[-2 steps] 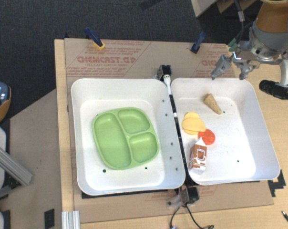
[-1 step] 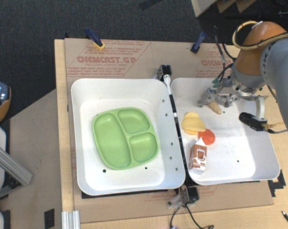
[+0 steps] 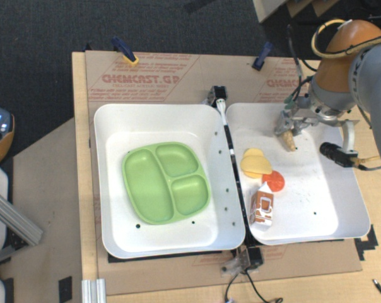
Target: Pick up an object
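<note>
Over the right bin (image 3: pixel 342 223), far end: gripper (image 3: pixel 287 137), fingers closed on a small tan object (image 3: pixel 290 143), identity unclear. Near that bin's left wall: yellow piece (image 3: pixel 256 163), orange disc (image 3: pixel 275 182), brown-and-white carton (image 3: pixel 262 207). Left bin (image 3: pixel 108 169): green divided plate (image 3: pixel 166 182).

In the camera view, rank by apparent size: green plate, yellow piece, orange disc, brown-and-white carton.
1. green divided plate, by far the largest.
2. yellow piece and brown-and-white carton: they look about alike, so I won't rank them.
3. orange disc, the smallest.
</note>
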